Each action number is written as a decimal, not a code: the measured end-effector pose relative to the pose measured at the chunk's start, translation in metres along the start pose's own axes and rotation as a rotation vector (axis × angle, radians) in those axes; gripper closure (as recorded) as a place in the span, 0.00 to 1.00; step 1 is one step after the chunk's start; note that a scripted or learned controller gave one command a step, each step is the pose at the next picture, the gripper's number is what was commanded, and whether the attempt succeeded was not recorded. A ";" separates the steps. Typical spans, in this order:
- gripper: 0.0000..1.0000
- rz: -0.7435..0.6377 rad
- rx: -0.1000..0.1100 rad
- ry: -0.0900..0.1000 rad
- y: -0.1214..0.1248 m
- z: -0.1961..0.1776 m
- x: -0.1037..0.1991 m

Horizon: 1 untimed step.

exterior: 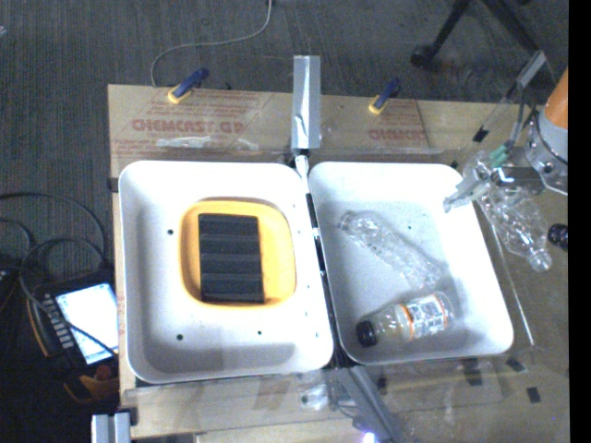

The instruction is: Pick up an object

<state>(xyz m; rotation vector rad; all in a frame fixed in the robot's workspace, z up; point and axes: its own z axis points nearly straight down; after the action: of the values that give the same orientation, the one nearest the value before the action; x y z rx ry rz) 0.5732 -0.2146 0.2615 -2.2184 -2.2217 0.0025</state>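
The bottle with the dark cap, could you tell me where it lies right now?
The capped bottle lies on its side in the right bin, along its near edge, just below the clear empty bottle.

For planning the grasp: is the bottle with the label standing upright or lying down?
Lying down. The labelled bottle rests on its side in the right bin, its dark cap pointing left.

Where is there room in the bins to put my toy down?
Right bin: bare floor in its far-right corner, beyond the clear bottle. Left bin: a bare strip nearest the camera, below the yellow tray. Crowded around the capped bottle.
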 end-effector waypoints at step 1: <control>0.00 -0.089 0.000 0.001 -0.054 0.092 -0.008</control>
<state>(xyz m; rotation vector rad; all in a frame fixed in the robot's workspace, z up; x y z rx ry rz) 0.5193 -0.2226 0.1695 -2.1169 -2.3172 0.0008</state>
